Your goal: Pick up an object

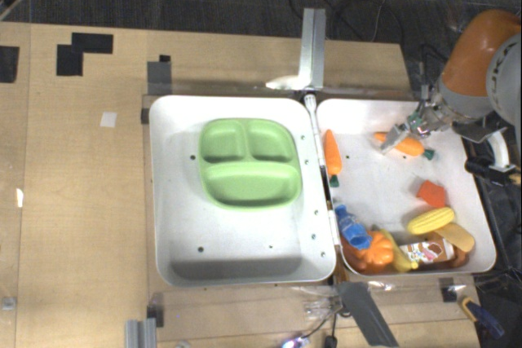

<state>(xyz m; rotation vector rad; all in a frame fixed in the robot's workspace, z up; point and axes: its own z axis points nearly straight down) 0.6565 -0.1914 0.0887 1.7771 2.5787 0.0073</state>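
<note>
My gripper [407, 138] hangs over the far right part of the right bin [481, 208]. Its fingers are shut on a small orange toy with a green tip [405, 147], which sits between them just above the bin floor. The grey arm with its orange band [481, 53] comes in from the upper right.
An orange carrot [331, 154] lies along the right bin's left wall. An orange-red block [431, 193], a yellow corn cob [431, 219], a blue toy [353, 229], an orange pumpkin [373, 252] and a sauce bottle [430, 252] crowd its near side. A green divided plate [249, 161] lies in the left bin [175, 200].
</note>
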